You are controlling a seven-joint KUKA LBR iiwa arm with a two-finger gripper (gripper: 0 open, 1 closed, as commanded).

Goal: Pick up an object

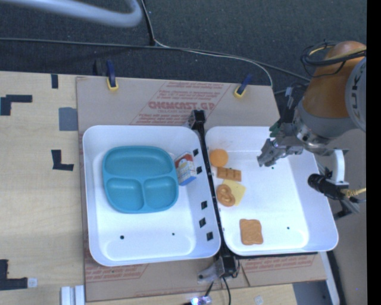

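One orange ball point(219, 157) lies left of pincer point(268, 157).

Pale wood-grain surface point(36, 196) extends far left of end effector point(269, 156), marked with dark tape pieces point(59, 159). Brown cardboard sheet point(178, 104) with red printed lettering lies on surface, behind and left of end effector, held at far edge by two yellow-and-blue clamps point(111, 77). Dark carpeted floor point(238, 30) beyond surface, above end effector. Black cable point(196, 50) runs across floor. Blurred grey bar point(89, 12) at upper left. Light even, shadows soft.
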